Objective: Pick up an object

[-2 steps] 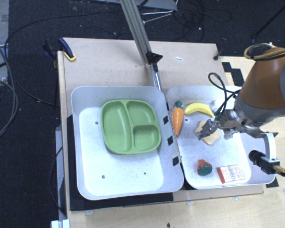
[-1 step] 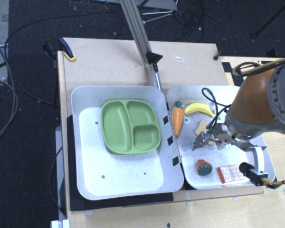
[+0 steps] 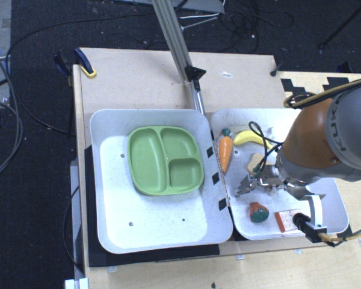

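The right bin (image 3: 337, 205) holds an orange carrot (image 3: 225, 152) with a green top beside its left wall and a yellow banana (image 3: 248, 138) at the back. A small red and teal object (image 3: 259, 212) and a red and white packet (image 3: 284, 220) lie near the front. My gripper (image 3: 245, 187) hangs low over the middle of this bin, just above the red and teal object and to the right of the carrot. A pale object (image 3: 254, 161) lies right behind the gripper. The arm's grey and orange wrist (image 3: 316, 140) covers the bin's right half.
The left bin (image 3: 108, 221) holds a green three-compartment plate (image 3: 166, 160) at its back centre. A metal pole (image 3: 174, 32) slants down from the top to the ridge between the two bins. A black cable (image 3: 262, 138) loops over the banana.
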Tool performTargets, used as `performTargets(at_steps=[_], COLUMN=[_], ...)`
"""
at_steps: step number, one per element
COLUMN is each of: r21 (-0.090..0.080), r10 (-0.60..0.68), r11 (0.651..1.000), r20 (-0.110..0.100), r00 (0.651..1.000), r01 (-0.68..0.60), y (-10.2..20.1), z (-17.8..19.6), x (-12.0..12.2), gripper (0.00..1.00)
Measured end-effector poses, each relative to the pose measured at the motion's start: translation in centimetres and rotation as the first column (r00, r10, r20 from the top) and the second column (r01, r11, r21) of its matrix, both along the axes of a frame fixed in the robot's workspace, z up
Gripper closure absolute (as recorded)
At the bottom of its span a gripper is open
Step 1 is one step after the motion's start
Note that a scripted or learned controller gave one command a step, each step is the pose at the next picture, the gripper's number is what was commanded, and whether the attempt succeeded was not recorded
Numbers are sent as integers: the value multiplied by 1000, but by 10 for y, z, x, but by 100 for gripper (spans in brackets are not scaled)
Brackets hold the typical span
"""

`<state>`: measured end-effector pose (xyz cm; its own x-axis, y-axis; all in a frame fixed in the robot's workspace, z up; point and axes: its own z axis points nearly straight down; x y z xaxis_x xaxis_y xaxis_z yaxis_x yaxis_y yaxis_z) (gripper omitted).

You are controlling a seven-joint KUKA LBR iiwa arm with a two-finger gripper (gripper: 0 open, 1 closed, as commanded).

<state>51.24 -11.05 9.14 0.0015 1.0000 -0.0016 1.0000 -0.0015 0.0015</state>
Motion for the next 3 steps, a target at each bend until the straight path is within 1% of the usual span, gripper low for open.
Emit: performTargets(at_steps=[1,2,3], r21=[-1,1,1], r10=[-2,4,4], r11=[1000,1000,1000], r20=[5,2,3], r00=[1000,1000,1000], r01=[2,-4,-4], y=[-1,6,10], z=[13,58,106], x=[2,5,-1], gripper=[100,100,100])
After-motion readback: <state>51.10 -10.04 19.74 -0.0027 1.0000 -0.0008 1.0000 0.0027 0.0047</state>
